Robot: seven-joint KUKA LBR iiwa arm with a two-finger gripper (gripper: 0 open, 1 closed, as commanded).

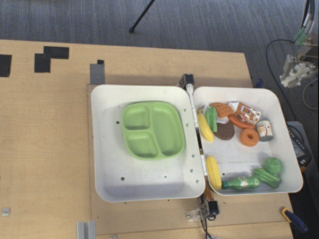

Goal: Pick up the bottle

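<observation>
Bottle [241,184] lying along right bin's [284,128] near edge, untouched | claw [297,73] beyond far-right corner, opening indiscernible | pick not begun

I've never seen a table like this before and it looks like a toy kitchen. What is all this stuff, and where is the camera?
The camera hangs above a wooden bench and looks down at a slant. On the bench sit two shallow white bins side by side. The left bin holds a green plate with three sections. The right bin holds toy food: two yellow corn cobs, an orange donut, a small can, a brown cookie and some green vegetables. A green bottle lies on its side along the near edge of that bin. A robot arm is supposed to pick that bottle up, and right now nothing is touching it.
</observation>
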